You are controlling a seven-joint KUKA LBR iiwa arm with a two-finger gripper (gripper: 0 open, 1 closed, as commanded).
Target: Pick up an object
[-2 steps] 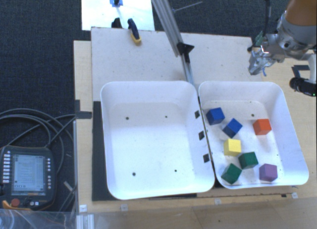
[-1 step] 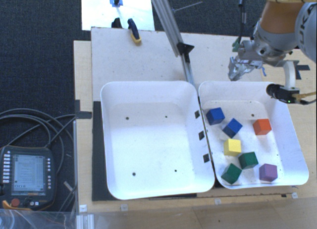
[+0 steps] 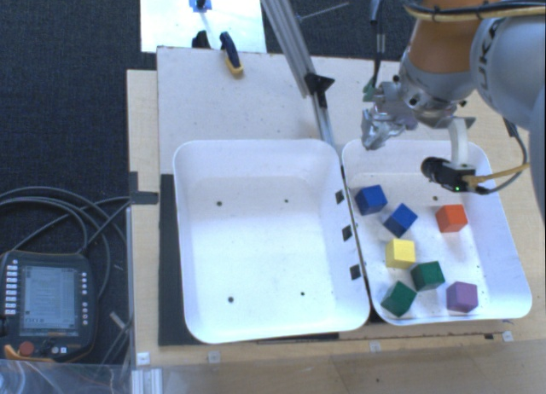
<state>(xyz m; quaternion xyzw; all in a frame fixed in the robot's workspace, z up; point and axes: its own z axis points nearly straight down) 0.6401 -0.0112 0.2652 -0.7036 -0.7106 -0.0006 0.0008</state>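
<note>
The right bin (image 3: 503, 239) holds several small blocks: two blue ones (image 3: 370, 199) (image 3: 400, 219), an orange one (image 3: 451, 217), a yellow one (image 3: 400, 252), two green ones (image 3: 427, 275) (image 3: 398, 298) and a purple one (image 3: 461, 296). My gripper (image 3: 375, 134) hangs above the far left corner of that bin, well above the blocks. Nothing shows between its fingers, and it is apart from every block. The nearest block is the blue one just in front of it.
The left bin (image 3: 192, 213) stands beside the right one, with a shared rim between them. A slanted metal pole (image 3: 290, 34) rises behind the bins. A teach pendant (image 3: 47, 303) and cables lie off the bench at the left.
</note>
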